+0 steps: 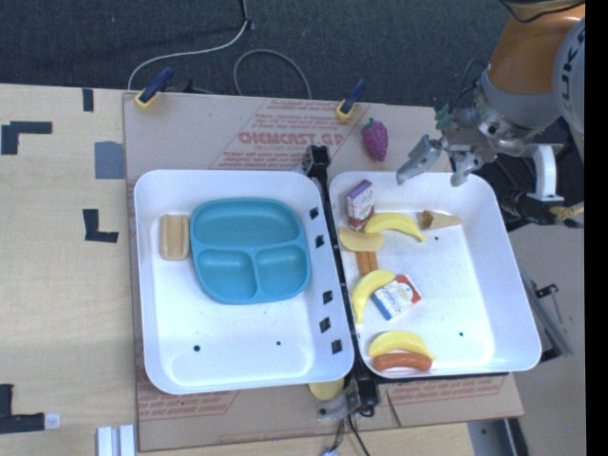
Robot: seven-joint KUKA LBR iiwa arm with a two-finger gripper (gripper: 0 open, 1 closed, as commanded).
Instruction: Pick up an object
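Sitting in the right bin, the pickable pieces are all on the white floor: a banana near the back, with a small maroon carton standing just to its left and a little brown-tipped bit to its right. Further forward there's a second banana touching a red, white and blue packet, and down by the front rim a third banana lies against a hot dog. Above the back right corner of that bin hangs the gripper, its two grey fingers spread wide with nothing between them, clear of every item. The orange-banded arm comes in from the upper right. Just outside the bin, on the cardboard, there's a purple bunch of grapes. Over in the left bin a blue divided tray lies flat, a tan slice of bread just beside its left edge. Two clamps pin the cardboard at the back.
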